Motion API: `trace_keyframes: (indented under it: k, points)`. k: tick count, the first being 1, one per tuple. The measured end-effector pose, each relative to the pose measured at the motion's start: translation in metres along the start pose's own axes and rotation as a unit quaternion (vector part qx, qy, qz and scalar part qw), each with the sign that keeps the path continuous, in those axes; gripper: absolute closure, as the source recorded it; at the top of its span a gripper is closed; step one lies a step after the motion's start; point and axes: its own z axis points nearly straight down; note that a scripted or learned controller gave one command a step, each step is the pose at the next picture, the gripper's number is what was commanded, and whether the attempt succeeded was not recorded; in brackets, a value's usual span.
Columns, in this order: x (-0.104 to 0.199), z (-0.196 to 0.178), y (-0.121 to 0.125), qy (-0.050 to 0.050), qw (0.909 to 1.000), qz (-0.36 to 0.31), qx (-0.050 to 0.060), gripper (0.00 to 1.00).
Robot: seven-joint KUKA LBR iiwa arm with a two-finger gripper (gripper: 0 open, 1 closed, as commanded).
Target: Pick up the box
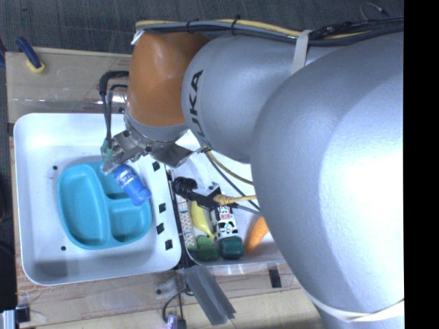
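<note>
1. Plainly, the arm [226, 94] hung across the upper and right parts of the frame, and its gripper [113, 157] sat low over the left bin [34, 136], at the upper edge of the blue divided tray [86, 211].
2. A clear blue bottle [132, 186] lay slanted just below the gripper's tip and over the tray's right side. The two looked close enough to touch. Whether the claw was released or clenched could not be told from this angle, nor whether it had the bottle.
3. The box [225, 222], a small carton with a black-and-white cow print, stood in the right bin [226, 266] at lower centre of the frame, well apart from the gripper.
4. It was crowded in: a banana [199, 218] just to its left, two green pieces [206, 247] below it, and an orange object [256, 233] just to its right.
5. By my reading, the task was at its approach stage at best, since the gripper was over the wrong bin and nothing about the box suggested it had been touched.
6. The next move would call for lifting clear of the tray, crossing the divider toward the lower centre, and lining up over the carton with the claw spread. It would then need a careful descent so the banana and the orange object were not caught.
</note>
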Motion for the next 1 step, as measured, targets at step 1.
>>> trace_keyframes:
  k: [1]
  points:
    - [-0.0148, 0.0023, 0.0764, 0.000, 0.9922, 0.124, 0.000, 1.00]
